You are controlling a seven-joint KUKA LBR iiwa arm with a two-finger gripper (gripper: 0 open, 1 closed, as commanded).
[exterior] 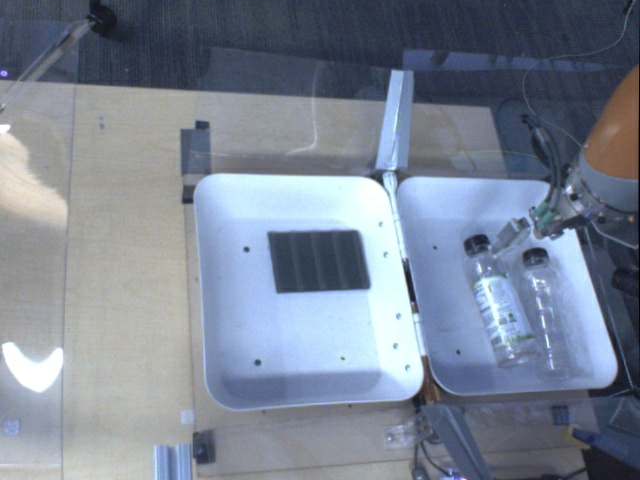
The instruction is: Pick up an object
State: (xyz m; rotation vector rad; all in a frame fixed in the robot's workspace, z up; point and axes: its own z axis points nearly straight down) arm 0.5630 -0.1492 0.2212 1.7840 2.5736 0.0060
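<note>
Two clear plastic bottles with black caps lie side by side in the right bin. The left bottle has a white label and its cap points to the back. The right bottle is plain and lies parallel to it. My gripper hangs over the back of the right bin, just above and behind the two caps, with nothing visibly between its fingers. The arm reaches in from the right.
The left bin holds a flat dark grey ribbed pad near its middle. A metal divider post rises at the back between the bins. The wooden bench spreads to the left.
</note>
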